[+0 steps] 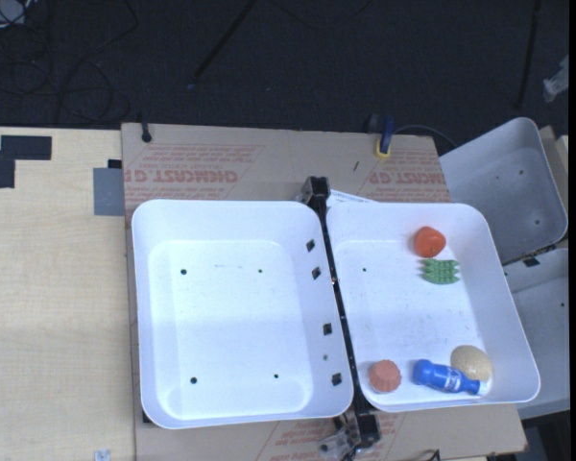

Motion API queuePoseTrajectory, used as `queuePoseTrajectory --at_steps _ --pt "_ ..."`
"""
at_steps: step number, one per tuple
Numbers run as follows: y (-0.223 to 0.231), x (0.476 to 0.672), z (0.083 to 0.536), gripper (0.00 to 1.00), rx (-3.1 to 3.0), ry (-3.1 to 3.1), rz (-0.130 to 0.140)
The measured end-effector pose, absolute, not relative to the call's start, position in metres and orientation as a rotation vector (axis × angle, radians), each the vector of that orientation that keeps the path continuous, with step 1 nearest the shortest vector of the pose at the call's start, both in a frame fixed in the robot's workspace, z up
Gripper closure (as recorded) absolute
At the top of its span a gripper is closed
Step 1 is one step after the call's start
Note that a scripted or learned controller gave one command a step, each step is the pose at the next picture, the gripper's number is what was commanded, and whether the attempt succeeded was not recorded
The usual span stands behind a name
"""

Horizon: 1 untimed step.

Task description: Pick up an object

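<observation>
We are seeing five things lying in the right bin (499, 257): an orange ball (429, 241) with a green ridged piece (441, 273) just below it, and along the near wall a pink ball (385, 376), a blue bottle (445, 377) and a beige ball (471, 362). We cannot tell the claw's state.

Below me two white bins sit side by side on a brown cardboard sheet (269, 166) printed with red lettering: the left bin (144, 257) and the right bin (499, 286), joined by black clips (317, 195). A pale wooden bench (48, 296) extends left, bearing black tape marks (14, 157) and a grey square (108, 190).
</observation>
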State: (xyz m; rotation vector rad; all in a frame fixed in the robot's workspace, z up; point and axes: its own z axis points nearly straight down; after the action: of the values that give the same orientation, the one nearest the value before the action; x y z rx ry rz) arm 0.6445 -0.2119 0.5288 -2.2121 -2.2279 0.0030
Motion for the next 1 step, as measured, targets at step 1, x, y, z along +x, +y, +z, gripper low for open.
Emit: queuePoseTrajectory --at_steps 1 --pt "-0.2119 0.6445 0.5288 0.0 -2.212 -2.228 0.003"
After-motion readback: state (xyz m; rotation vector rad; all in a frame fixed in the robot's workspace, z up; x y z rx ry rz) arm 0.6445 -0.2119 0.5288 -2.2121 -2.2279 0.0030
